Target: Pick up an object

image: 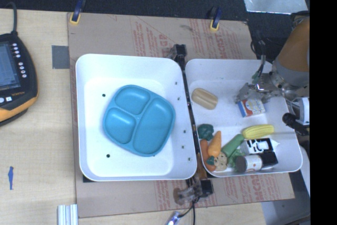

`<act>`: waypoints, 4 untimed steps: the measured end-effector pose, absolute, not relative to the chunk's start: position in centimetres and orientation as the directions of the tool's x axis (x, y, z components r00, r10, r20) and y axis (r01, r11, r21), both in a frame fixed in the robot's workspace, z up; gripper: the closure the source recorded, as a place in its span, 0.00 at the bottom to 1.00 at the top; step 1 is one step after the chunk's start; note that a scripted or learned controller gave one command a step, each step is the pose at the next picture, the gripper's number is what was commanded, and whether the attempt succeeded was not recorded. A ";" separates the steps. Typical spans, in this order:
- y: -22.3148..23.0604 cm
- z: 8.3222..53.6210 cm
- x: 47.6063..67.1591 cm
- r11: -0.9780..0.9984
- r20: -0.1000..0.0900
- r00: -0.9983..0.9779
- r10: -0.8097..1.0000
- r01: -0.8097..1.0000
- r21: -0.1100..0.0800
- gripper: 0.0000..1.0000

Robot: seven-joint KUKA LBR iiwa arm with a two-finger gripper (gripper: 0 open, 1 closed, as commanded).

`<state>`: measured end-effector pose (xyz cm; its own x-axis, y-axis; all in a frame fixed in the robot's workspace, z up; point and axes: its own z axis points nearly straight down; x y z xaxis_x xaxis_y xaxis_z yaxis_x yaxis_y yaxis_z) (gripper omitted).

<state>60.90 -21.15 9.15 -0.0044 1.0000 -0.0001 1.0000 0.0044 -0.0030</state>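
— White plastic right-hand bin (221,68): any free room?
— Bare floor along its far edge; toys crowd the near wall.
— And the metal two-finger gripper (251,93)?
— Over a small red-white-blue carton (251,107) at mid-bin; its opening cannot be told.

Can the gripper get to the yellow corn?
Probably yes. The gripper is over the right bin, and the corn lies just below it in the view, on top of the pile with nothing covering it.
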 end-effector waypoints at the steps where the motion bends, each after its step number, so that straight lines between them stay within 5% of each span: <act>1: -21.2 18.6 55.8 0.003 -0.001 -0.003 1.000 1.000 0.000 0.00; 2: -21.2 9.1 49.2 0.005 0.000 -0.005 1.000 1.000 -0.004 0.00; 3: -20.3 9.2 62.1 0.004 0.001 -0.004 1.000 1.000 -0.001 0.00; 4: -21.1 9.2 65.7 0.005 0.001 -0.005 1.000 1.000 -0.002 0.00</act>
<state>65.65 -21.11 9.22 -0.0053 1.0000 0.0008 1.0000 0.0053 -0.0023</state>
